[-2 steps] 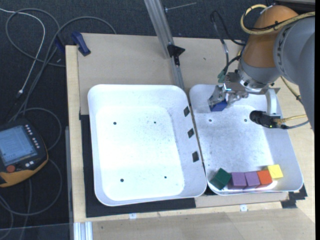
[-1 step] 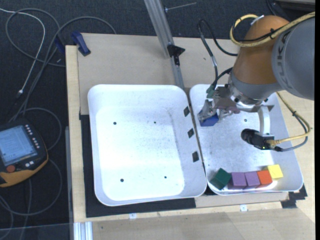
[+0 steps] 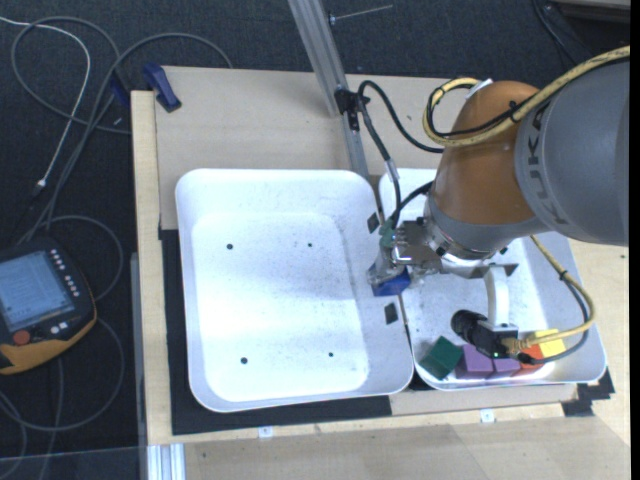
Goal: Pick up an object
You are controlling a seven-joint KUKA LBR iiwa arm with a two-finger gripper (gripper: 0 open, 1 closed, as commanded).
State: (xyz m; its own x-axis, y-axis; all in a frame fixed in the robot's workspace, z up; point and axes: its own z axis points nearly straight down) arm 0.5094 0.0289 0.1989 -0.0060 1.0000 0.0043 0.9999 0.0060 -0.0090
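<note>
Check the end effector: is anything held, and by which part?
Cannot be told. A small blue object sits right at the end effector, above the right bin's left edge, but the hold itself is unclear.

The arm (image 3: pixel 580 138) has a thick, rounded body of smooth grey metal. Above the wrist sits a wide orange band (image 3: pixel 480 158) with a glossy surface that catches the light. Below it comes a grey ring, then a smaller part of silver metal. A yellow cable (image 3: pixel 520 93) loops over the orange band and another yellow cable (image 3: pixel 580 308) curves down at the side. Thin black wires (image 3: pixel 385 133) run to the silver part, which looks blocky, with small dark pieces.
</note>
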